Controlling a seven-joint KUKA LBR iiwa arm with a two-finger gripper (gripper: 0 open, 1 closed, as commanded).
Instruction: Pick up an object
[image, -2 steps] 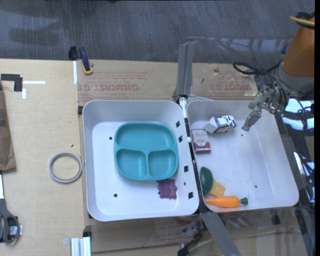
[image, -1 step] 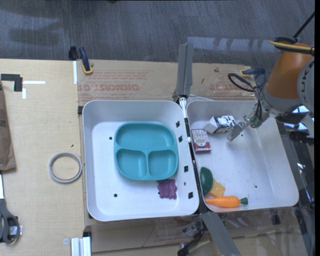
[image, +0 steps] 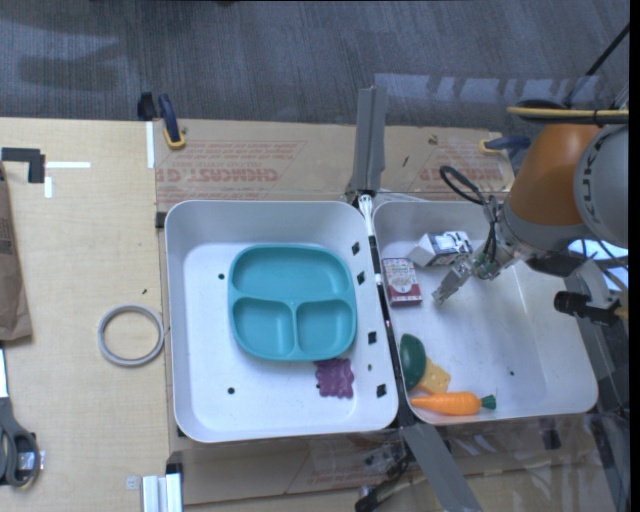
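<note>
End effector (image: 452, 281) fingers apart, ungrasping — red box (image: 401, 279) at its 9 o'clock; you risk closing on air.

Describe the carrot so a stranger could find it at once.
Look in the right-hand white bin, the one the arm reaches into, and go to its near edge. The carrot lies flat there, pointing left, just below a green piece and a yellow piece. It alone is long and orange with a small green stem end.
</note>
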